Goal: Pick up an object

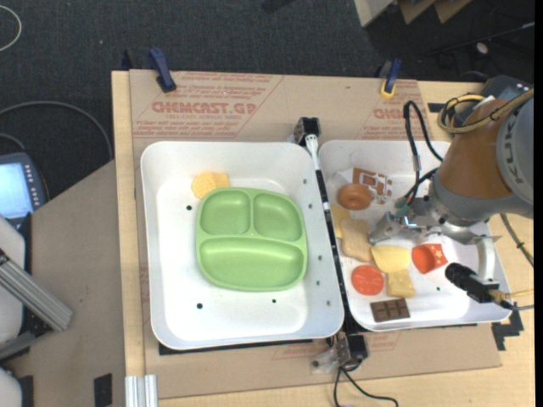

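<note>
Left bin [161, 227]: smooth green divided plate [251, 237], glossy plastic, w/ a yellow chip [209, 181] at its upper left. Right bin [475, 308]: toy food is piled – brown egg shape [355, 197], pale wedge [390, 257], red disc [367, 279], red block [428, 257], dark choc bar [390, 310]. Gripper [405, 220] is seen low over the pile, center-right; jaw state can't be told, nothing seen held. Pick judged not yet done.

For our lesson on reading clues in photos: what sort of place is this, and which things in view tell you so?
Probably a robotics lab or test bench. A robot arm reaches over two white bins holding toy food and a green divided plate, the board is fixed with blue clamps, and cables trail about.
</note>
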Controlling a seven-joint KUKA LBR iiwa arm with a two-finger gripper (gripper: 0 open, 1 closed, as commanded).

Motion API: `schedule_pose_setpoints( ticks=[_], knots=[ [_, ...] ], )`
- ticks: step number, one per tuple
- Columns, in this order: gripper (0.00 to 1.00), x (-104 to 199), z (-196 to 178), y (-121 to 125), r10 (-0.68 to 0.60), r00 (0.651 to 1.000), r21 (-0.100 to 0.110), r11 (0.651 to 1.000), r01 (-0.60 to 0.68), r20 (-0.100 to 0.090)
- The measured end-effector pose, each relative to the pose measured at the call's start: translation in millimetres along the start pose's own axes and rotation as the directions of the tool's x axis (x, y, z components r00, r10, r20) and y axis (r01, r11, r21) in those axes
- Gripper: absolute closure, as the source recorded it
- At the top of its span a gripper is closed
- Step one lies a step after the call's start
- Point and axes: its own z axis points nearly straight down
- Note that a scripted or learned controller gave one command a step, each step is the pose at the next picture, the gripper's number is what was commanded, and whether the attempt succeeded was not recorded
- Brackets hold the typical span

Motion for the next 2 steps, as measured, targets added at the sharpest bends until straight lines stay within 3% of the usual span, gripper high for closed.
schedule_pose_setpoints(
  ticks=[1,2],
  knots=[
    [0.00,-75,-2,105,-0.004,1.000,0.012,1.000,0.004,0.010],
    [0.00,-14,-1,44,0.001,1.000,-0.002,1.000,-0.001,0.002]
  ],
)
